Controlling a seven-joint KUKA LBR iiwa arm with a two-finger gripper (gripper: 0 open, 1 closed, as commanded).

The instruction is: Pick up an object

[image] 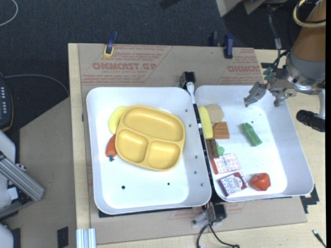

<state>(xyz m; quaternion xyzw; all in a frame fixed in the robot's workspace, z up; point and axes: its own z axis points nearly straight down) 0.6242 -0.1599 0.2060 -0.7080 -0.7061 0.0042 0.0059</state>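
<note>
My gripper [266, 97] hangs over the far right corner of the right bin [289, 138], its two fingers spread open with nothing between them. Just below and left of it a green cucumber-like piece [251, 134] lies on the bin floor. Along the bin's left side lie a yellow corn cob [205, 122], a tan round piece [215, 111] and a brown block [221, 130]. Two red-and-white packets [228, 173] and a red tomato-like piece [260, 181] sit near the front edge.
The left bin [98, 180] holds a yellow divided plate [150, 137], with a yellow item [116, 119] and an orange-red pepper [111, 148] tucked at its left. A small green piece [220, 151] lies by the packets. The arm's grey wrist [307, 71] stands beyond the right bin's far corner.
</note>
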